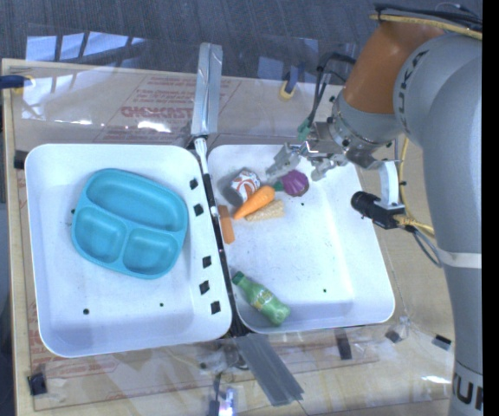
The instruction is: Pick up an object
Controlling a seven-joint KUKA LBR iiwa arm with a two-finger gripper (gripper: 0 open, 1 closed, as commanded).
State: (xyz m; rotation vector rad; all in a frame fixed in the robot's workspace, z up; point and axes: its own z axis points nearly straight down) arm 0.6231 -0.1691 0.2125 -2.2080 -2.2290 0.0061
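Observation:
My gripper (300, 168) hangs over the far part of the right bin (353, 258), open, its two metal fingers spread. Just below the fingertips and between them lies a purple round toy (295, 184), resting on the bin floor and not lifted. Left of it lie an orange carrot (255, 202), a pale yellow piece (268, 215) under the carrot, and a red and white can (245, 183). A small orange stick (226, 229) lies by the bin's left wall. A green bottle (263, 300) lies near the front edge.
The left bin (59, 310) holds a blue divided plate (130, 222). A black-studded divider (208, 250) separates the two bins. The arm's grey body and orange band (379, 68) fill the right side, with a black cable part (378, 208) over the right bin's edge.

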